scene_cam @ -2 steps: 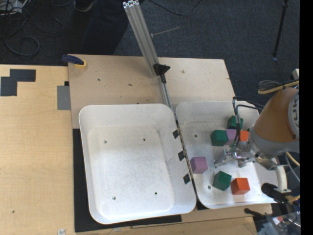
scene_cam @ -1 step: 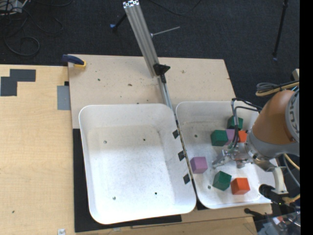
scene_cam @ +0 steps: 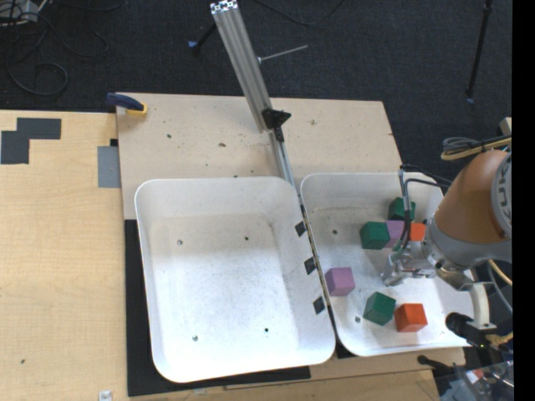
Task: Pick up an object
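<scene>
My gripper (scene_cam: 394, 272) hangs low over the middle of the right bin (scene_cam: 351, 195), reaching in from the right under the orange wrist band. Around it lie several blocks. A purple cube (scene_cam: 339, 281) sits to its left near the divider. A green cube (scene_cam: 379, 307) and a red cube (scene_cam: 410, 317) rest just in front of it. Behind it are a green block (scene_cam: 374, 235), a small lilac block (scene_cam: 394, 227), an orange block (scene_cam: 417, 233) and a dark green block (scene_cam: 399, 209), partly hidden by the cable and wrist. Nothing shows in the gripper.
The left bin (scene_cam: 167, 224) stands beside the right one, with dark clips (scene_cam: 309, 266) on the shared rim. A slanted aluminium post (scene_cam: 247, 65) rises behind the bins. A blue-and-yellow clamp (scene_cam: 127, 103) lies at the bench's back left corner.
</scene>
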Controlling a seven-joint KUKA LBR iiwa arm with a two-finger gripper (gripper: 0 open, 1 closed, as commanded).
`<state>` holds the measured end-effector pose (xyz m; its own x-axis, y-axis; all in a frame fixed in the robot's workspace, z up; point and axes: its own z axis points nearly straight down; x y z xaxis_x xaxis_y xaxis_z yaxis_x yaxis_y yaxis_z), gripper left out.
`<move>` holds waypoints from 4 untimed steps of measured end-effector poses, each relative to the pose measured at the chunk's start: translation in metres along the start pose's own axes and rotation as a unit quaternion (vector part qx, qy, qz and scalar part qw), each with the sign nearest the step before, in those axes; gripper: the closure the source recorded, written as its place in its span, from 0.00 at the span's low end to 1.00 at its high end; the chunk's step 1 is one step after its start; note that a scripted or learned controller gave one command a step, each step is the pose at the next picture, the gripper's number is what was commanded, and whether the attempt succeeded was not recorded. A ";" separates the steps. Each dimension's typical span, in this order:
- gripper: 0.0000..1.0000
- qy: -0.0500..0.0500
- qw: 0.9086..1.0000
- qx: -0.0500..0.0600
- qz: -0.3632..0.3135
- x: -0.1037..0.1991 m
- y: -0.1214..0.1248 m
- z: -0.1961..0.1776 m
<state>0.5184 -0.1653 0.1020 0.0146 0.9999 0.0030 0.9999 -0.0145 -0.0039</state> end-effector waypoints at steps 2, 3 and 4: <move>1.00 -0.002 1.000 -0.003 -0.003 -0.013 -0.006 -0.104; 1.00 -0.002 1.000 -0.003 -0.009 -0.014 -0.014 -0.150; 1.00 0.000 1.000 0.000 -0.009 0.038 -0.008 -0.137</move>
<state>0.5118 -0.1271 0.2388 -0.0040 1.0000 0.0025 1.0000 0.0040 -0.0029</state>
